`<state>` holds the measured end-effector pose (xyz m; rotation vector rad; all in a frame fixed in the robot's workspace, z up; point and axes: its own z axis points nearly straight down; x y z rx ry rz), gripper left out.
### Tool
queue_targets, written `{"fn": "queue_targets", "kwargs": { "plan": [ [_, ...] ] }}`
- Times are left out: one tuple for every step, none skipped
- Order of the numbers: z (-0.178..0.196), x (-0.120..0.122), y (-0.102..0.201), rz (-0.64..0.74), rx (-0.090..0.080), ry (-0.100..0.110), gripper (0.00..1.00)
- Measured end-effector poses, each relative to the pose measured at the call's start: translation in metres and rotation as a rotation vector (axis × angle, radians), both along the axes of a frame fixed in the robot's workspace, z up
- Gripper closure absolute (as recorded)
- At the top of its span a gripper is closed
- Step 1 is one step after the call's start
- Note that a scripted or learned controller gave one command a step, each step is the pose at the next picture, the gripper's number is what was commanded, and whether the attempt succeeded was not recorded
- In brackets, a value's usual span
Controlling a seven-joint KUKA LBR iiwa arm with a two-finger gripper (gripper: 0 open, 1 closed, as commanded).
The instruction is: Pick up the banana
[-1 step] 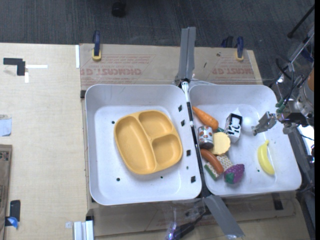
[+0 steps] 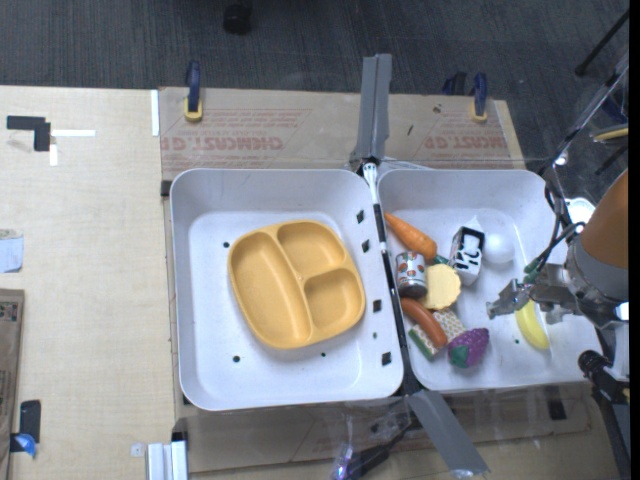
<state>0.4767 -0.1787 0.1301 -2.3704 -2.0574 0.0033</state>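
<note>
Reaching in from the right, low over the right bin point(image 2: 440, 180), with the orange band cut off at the frame edge. Gripper point(image 2: 522, 301) down at the upper end of the banana point(image 2: 533, 329), which lies near the bin's right wall. Cannot tell whether the fingers are apart, together, or clamped on the fruit; too small and dark. Wrist partly hiding the banana's top. Yellow divided plate point(image 2: 296, 283) in the left bin point(image 2: 195, 298).
</note>
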Motion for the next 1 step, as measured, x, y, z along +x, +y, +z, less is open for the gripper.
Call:
{"fn": "queue_targets", "kwargs": {
  "plan": [
    [-0.0402, 0.0004, -0.0249, 0.008, 0.006, 0.002, 0.00]
  ]
}}
